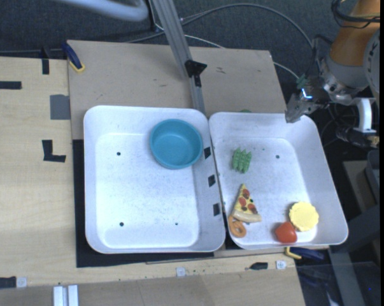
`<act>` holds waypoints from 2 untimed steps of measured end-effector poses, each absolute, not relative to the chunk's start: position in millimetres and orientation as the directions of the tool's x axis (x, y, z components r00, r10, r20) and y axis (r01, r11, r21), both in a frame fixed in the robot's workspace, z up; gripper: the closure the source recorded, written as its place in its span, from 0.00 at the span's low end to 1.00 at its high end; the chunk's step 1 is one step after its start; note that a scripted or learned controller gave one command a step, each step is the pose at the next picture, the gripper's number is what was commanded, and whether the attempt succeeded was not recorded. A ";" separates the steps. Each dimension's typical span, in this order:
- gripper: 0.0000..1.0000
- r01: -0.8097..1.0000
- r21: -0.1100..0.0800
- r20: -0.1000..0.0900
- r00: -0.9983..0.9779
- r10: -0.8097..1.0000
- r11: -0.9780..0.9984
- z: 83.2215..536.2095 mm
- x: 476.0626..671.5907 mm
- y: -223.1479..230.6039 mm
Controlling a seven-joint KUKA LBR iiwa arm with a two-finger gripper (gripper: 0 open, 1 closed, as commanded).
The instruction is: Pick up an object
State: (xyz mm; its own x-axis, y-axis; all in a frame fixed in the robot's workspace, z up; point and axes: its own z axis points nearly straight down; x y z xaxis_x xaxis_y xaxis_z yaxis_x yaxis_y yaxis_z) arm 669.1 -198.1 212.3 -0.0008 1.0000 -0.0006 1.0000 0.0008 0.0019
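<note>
At the near edge of the right white bin (328,190) a small round red tomato-like piece (285,233) sits in the near corner, touching or just beside a yellow disc with a scalloped rim (304,216); to their left lies a toy pizza slice with red dots on a tan crust (245,204), its point aimed away from the camera, and a small orange ring-shaped piece (237,227) rests against its crust end near the bin's left wall; farther back in the same bin a small green ridged block (241,160) lies alone, well apart from the rest. In the left white bin (102,190) a round blue plastic bowl (176,143) stands upright in the far right corner, close to the wall shared with the other bin. Farthest back, the dark gripper (296,111) hangs at the far right corner of the right bin, over or just beside its rim, below the grey arm with its orange band (352,40); nothing shows in it, and it touches none of the toys; how it is set, apart or together, cannot be told from this slant.
</note>
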 end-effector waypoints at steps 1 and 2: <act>1.00 1.000 0.000 0.000 -0.001 1.000 0.001 233.0 669.4 -197.7; 1.00 1.000 0.000 0.001 -0.004 1.000 0.004 232.0 660.8 -149.9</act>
